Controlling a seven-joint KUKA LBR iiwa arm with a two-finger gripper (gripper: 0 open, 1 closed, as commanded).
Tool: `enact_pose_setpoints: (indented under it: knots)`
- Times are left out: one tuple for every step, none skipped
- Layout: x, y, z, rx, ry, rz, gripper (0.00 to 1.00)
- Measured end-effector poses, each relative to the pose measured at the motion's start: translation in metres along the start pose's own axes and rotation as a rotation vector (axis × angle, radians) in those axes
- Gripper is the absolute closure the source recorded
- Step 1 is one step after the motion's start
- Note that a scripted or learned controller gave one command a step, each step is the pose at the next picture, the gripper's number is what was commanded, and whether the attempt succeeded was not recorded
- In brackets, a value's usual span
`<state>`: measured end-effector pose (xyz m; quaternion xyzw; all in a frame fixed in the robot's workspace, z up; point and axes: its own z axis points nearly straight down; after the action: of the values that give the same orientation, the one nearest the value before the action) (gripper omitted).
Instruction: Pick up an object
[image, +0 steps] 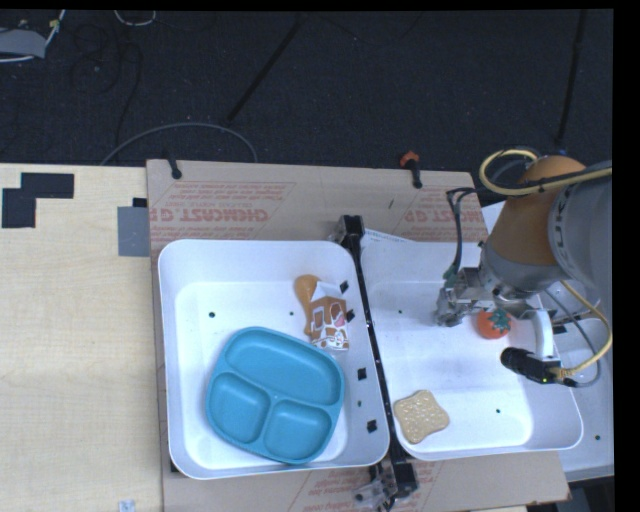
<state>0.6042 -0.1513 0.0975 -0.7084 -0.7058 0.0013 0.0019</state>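
My gripper (453, 306) hangs low over the back of the right bin (560, 432), near its middle. A small red-orange round object (492, 324) lies just to the right of it, partly under the wrist. A slice of toast (420, 415) rests at the front left of the same bin, well apart from the gripper. In the left bin (185, 300) lie a blue divided plate (275, 393), a small printed carton (328, 324) and a brown piece (306, 290) behind it.
A black divider rail (362, 330) runs between the two bins. The arm's grey body with its orange band (530, 225) and yellow cables (590, 345) leans over the right bin's far right side. Bare bin floor (470, 385) shows between the toast and the gripper.
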Motion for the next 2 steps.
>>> enact_pose_setpoints:
  knots:
    - [0.003, 0.01, -0.054, -0.006, -0.001, -0.005, 1.0]
    - [0.003, 0.01, -0.107, -0.006, -0.001, -0.005, 1.0]
